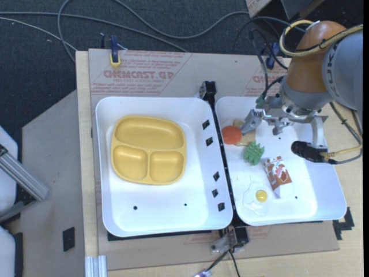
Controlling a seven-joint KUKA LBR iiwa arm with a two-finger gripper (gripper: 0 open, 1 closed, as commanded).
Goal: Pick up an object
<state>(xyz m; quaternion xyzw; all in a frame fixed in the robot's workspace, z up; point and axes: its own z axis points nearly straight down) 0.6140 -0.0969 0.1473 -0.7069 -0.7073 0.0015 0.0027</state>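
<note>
Right bin (323,203), lower right of frame, holds four loose items. One tomato (231,134), round, at the bin's upper left. One broccoli piece (253,152) just below and right of it, apart from it. One snack packet (277,175), brown and white, below the broccoli; long axis runs upper left to lower right. One fried egg (258,197), yolk up, just left of the packet's lower end.

Gripper (252,123) sits low over the bin's upper part, just right of the tomato, tip toward frame left. Cannot tell how far the claw is open; nothing visibly held.

Left bin (109,154), centre of frame: one yellow tray (149,149), three compartments, long axis left to right.

Arm (320,56) enters from upper right.
</note>
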